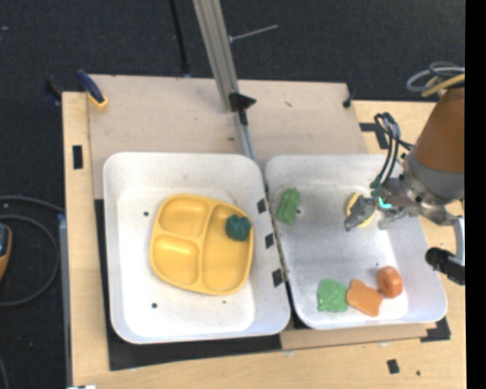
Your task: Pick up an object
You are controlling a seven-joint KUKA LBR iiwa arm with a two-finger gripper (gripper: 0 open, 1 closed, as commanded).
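Observation:
My gripper [358, 215] hangs over the upper middle of the right bin [324, 177], at the end of the arm with the orange band [445, 136]. A small yellow object [356, 199] lies right against the gripper's tip; whether it is gripped is not clear. A pale green object [288, 205] lies at the bin's left side, well left of the gripper. Along the bin's front edge sit a green object [332, 296], an orange object [364, 297] and a darker orange one [390, 281].
The left bin [130, 185] holds a yellow compartment plate [186, 245] with a dark green object [238, 228] on its right part. A metal post [219, 47] rises behind the bins. Cables loop near the arm at the right.

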